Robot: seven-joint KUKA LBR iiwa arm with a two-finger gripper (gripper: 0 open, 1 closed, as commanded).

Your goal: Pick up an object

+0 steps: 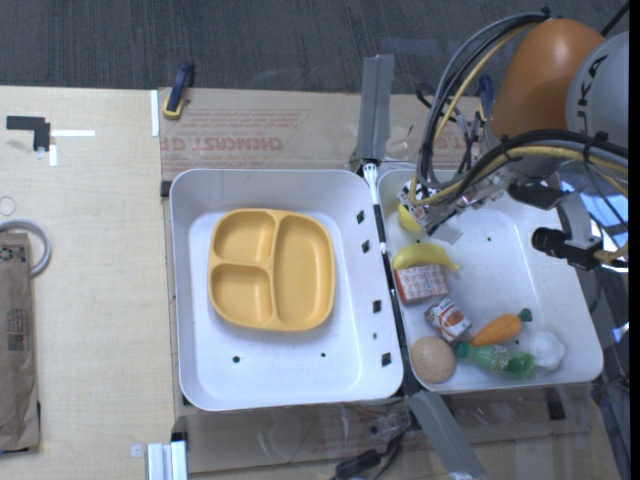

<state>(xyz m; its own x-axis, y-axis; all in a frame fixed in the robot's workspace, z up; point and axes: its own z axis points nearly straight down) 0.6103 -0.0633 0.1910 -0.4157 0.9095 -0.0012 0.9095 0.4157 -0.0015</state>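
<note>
My gripper (425, 211) is low in the far left corner of the right bin (560, 268), under a bundle of cables. A small yellow object (407, 218) lies right beside its tip, partly hidden by it; I cannot tell if they touch. Nearer the front lie a banana (425, 258), a red and white box (421, 284), a small can (448, 320), a carrot (498, 329), a green bottle (500, 360), a tan round object (433, 359) and a white lump (546, 348).
The left bin (200, 358) holds a yellow divided plate (271, 269). A grey divider (376, 108) stands behind the seam between the bins. The arm's orange band (545, 68) and cables hang over the right bin's far side. A brown bag (15, 338) lies at far left.
</note>
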